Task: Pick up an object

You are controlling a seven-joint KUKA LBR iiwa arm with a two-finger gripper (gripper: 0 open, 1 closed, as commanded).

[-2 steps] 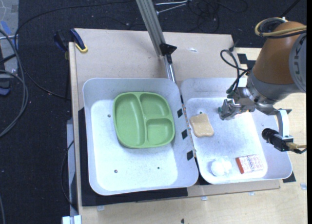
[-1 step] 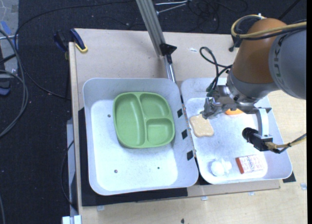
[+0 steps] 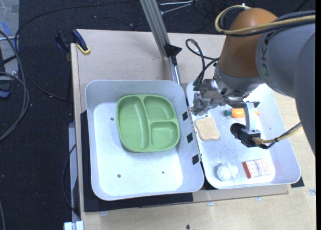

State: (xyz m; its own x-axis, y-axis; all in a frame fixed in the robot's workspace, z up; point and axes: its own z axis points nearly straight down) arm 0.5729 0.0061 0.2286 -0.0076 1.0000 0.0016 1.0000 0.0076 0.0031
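So the gripper (image 3: pixel 201 104) is hanging low over the near-left part of the right bin (image 3: pixel 281 166), right by the wall where the two bins meet, and honestly I can't tell what state it's in, the wrist hardware and cables bunch up over it from this angle. Nothing visibly in its grasp as far as I can see. The thing that matters here: the toast-looking slice (image 3: pixel 207 129) lies just below it in the picture, basically the closest object, a little toward the front of the bench and a hair to the right. Its long side runs roughly front to back along the bin wall, so my guess is a short move forward and a drop would land on it, though that wall being so near looks awkward. Further out, there's an orange piece (image 3: pixel 237 113) beside the wrist, partly tucked behind a black fitting, then a white lumpy thing (image 3: pixel 226 172) and a small red and white box (image 3: pixel 257 168) well toward the front edge. The left bin (image 3: pixel 100 174) just has a green divided plate (image 3: pixel 148 123) in it, well apart from the action.
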